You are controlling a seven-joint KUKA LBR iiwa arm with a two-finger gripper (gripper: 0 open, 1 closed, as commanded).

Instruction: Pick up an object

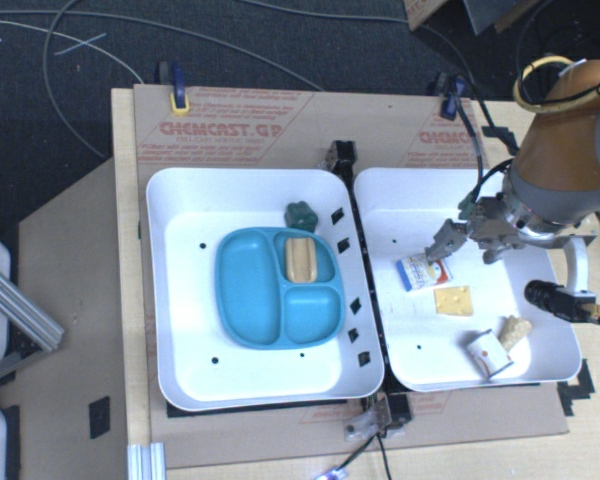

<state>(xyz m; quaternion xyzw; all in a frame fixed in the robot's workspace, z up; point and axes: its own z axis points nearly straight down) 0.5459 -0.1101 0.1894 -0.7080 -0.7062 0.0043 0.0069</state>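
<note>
Packet (417, 271), small and white with blue and red print, is the task item we see closest to the gripper (445, 246). It lies flat in the right bin (540, 368), well to the right of the blue tray (245, 293), about level with that tray's middle.

Working from the left, the left bin (180, 348) holds the blue tray near its centre. The tray has one long compartment on its left side and two smaller ones on its right. We see a tan block (300, 259) lying in the upper right compartment. A dark green lump (301, 215) sits on the bin floor just beyond the tray's upper right corner, touching or almost touching its rim.

Further right of the tray, past the packet, the right bin also holds a flat yellow square (453, 300), a small white box (488, 353) and a pale tan piece (515, 330) just beside that box. The gripper hangs just above the packet's upper right corner. We cannot tell whether it is open or closed, and nothing shows in its grasp. The grey arm (560, 168) reaches in from the right.

Both bins rest on a brown board (240, 118) with red lettering, held by blue clamps (180, 86) at its far edge, above the tray. Around the board lie dark carpet (60, 118) and thin cables (90, 38).
</note>
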